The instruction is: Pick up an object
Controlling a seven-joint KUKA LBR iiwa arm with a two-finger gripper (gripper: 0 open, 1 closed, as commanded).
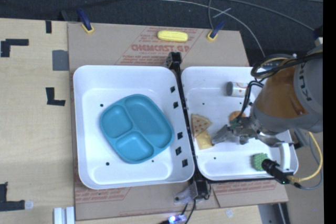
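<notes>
Fixed overhead view, slanted. Two shallow white bins sit side by side on a brown cardboard sheet point(152, 47) laid over the wooden surface point(31, 113).

Left bin point(84, 86): one blue divided plate point(136, 127), three compartments, lying flat near the bin's middle.

Right bin point(210, 77): a tan wedge-shaped piece point(200, 124) lies by the left wall, and a pale yellow block point(203, 140) touches it on the side toward the near edge. A small grey cylinder point(229, 88) with a pale stub beside it lies toward the far wall. A green studded block point(258, 161) lies near the bin's near right corner. A small orange item point(235, 115) shows partly, just beside the arm; what it is cannot be told.

Arm point(286, 99): grey with an orange band, entering over the right bin. The gripper point(223, 135) points toward the yellow block, its dark fingers point(219, 135) low over the bin floor just right of the block. Whether the fingers are spread or closed cannot be told, and nothing is seen between them.

Writing: red print on the cardboard past the bins' far edge, upside-down to the camera, reads roughly "CHEMCAST GP"; smaller lines illegible. A yellow corn-cob-shaped item point(172, 36) rests on that print. Two blue-and-yellow clamps point(85, 22) hold the cardboard's far edge. Black tape marks point(14, 45) on the wood at left.
</notes>
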